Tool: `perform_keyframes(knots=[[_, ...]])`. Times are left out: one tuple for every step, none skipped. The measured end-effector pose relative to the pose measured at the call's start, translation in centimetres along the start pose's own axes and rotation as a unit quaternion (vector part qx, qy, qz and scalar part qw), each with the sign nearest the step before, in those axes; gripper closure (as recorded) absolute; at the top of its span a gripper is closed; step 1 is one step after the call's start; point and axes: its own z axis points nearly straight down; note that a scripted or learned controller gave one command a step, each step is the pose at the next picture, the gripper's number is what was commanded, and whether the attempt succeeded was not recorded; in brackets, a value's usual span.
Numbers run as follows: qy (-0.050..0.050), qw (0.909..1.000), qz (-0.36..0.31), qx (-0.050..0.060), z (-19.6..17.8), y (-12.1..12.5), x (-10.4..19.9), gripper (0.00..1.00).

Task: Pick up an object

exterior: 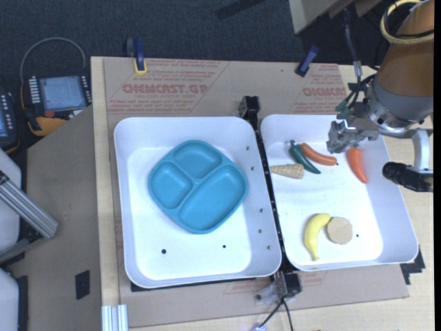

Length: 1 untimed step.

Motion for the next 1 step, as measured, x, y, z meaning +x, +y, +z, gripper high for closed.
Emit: perform_keyframes(knots=[[0.002,1.0000,-0.002,0.005,1.41,0.31,5.23,1.00]])
